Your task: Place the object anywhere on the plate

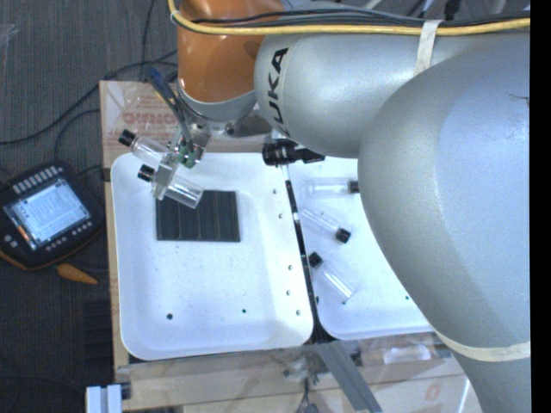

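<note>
The arm's gripper [179, 163] hangs over the left bin [207, 317], toward the bin's eleven o'clock corner, and appears to pinch a clear tube with a black cap [168, 188] between its fingers; the tube slants from the cap at about ten o'clock down toward the dark ribbed plate [200, 218]. A second clear capped tube [140, 144] sticks out just above, at the gripper's ten o'clock, and whether it is also gripped or merely lies by the bin's rim is hard to say. The held tube's lower end overlaps the plate's upper edge, so it seems carried there for release: the plate lies flat in the bin's upper half, an easy target. In the right bin [379, 312] three more capped tubes [327, 224] lie loose, at three to four o'clock from the plate, likely the stock waiting. Judged from this, the placing is near but not done.
</note>
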`<state>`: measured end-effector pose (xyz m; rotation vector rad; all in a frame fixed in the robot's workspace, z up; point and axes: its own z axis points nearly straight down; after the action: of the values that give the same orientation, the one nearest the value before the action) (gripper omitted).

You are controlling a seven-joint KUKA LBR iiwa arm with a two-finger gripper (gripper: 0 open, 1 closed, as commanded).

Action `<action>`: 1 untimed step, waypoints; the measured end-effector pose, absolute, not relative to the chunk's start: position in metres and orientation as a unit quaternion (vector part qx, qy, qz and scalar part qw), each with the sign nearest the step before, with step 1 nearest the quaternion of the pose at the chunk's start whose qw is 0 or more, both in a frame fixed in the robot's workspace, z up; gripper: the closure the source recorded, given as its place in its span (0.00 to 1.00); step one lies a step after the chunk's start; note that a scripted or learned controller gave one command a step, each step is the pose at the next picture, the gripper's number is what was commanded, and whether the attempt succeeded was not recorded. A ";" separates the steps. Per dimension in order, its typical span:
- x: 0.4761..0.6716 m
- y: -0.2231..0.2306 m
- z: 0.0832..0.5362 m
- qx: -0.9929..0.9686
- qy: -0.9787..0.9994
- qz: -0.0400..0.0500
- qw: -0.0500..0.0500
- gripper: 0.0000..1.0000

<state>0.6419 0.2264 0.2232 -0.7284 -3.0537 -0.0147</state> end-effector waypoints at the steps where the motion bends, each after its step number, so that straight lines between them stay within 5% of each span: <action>1: 0.642 0.227 0.232 -0.232 -0.973 -0.006 0.001 1.00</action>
<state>0.6420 0.2272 0.2320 -0.7287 -3.0536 -0.0193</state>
